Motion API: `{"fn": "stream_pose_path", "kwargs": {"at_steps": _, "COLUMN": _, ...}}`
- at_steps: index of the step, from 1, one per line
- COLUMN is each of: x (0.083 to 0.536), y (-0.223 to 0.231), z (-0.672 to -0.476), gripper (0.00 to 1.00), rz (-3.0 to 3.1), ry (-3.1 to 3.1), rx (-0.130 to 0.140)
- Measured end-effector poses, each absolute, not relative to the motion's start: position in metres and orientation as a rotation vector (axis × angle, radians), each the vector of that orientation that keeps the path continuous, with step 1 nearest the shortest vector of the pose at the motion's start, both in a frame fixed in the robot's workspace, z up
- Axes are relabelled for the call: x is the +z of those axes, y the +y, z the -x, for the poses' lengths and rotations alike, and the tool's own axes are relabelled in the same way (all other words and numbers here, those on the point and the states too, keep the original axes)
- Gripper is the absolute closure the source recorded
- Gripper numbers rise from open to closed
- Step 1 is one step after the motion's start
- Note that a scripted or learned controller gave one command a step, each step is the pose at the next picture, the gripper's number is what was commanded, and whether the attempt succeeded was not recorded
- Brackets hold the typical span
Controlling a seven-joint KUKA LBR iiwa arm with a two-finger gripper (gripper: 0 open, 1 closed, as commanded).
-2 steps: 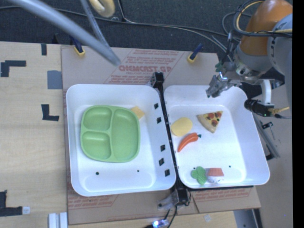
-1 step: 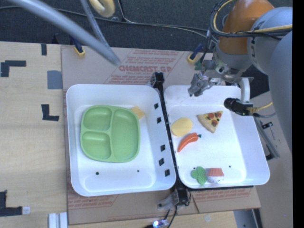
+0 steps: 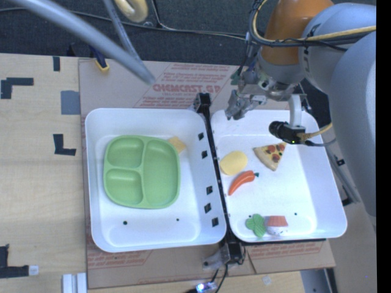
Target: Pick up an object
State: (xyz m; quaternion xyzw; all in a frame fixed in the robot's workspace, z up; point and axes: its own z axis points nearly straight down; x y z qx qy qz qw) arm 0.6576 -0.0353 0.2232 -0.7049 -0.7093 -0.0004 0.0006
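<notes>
The wooden worktop (image 3: 36, 157) carries two white bins side by side. The left bin (image 3: 149, 227) holds a green divided plate (image 3: 142, 171), with a small yellow piece (image 3: 177, 143) just beside the plate's upper right corner. In the right bin (image 3: 305, 194) lie a yellow toy lemon (image 3: 233, 162), an orange toy pepper (image 3: 241, 181) just below it, a toy pizza slice (image 3: 270, 155) near them, and a green-and-red toy (image 3: 266, 224) by the near rim. The gripper (image 3: 239, 110) hangs over this bin's far left corner, apart from every toy; whether its fingers are open or closed cannot be told.
</notes>
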Motion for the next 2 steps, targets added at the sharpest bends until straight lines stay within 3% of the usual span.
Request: {"fn": "stream_pose_path", "kwargs": {"at_steps": 2, "x": 0.225, "y": 0.072, "z": -0.661, "gripper": 1.00, "rz": 2.214, "ry": -2.227, "rx": -0.001}}
